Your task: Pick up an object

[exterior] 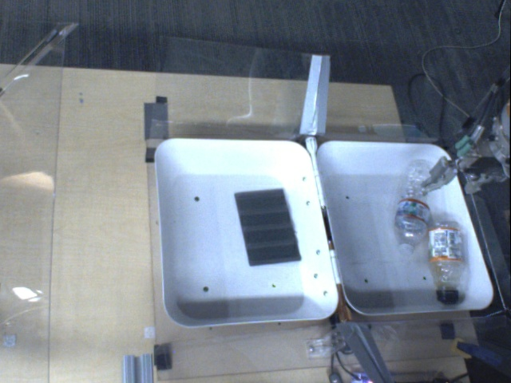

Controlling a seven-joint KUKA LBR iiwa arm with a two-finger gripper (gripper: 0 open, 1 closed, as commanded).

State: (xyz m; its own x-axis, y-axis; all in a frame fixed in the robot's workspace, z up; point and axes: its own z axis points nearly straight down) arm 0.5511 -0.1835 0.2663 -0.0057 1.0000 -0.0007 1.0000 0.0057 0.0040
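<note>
Two shallow white bins sit side by side on the wooden bench. The left bin (pixel 176 214), mid-frame, holds one thing: a dark ribbed rectangular pad (pixel 267 227) lying flat near its centre. The right bin (pixel 359 278) holds two clear plastic bottles: one (pixel 412 206) with a blue-and-red label, angled toward the upper right, and one (pixel 445 260) with an orange label and dark cap, lower right. At the far right edge, the gripper (pixel 459 170) hovers by the first bottle's top; whether its fingers are apart or closed I cannot tell.
</note>
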